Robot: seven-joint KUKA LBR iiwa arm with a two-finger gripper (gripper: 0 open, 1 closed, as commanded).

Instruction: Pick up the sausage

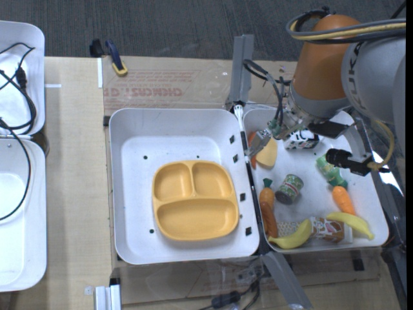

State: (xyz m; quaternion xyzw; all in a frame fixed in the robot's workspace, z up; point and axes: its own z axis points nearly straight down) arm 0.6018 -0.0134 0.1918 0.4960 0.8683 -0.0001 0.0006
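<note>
— Where is the grey KUKA arm with its orange band [326, 57]?

— It comes in from three o'clock and fills the two o'clock corner of the view, the orange band bulging above the wrist, black and yellow cables looped over it.

— And the two-finger metal gripper [263, 138]?

— It hangs below the wrist, angled down toward eight o'clock, its tip low at the arm's nine o'clock side. The fingertips are too small and cluttered to read.

A divided plate [195, 199] lies in the left bin [122, 173], toys in the right bin [381, 228].
</note>
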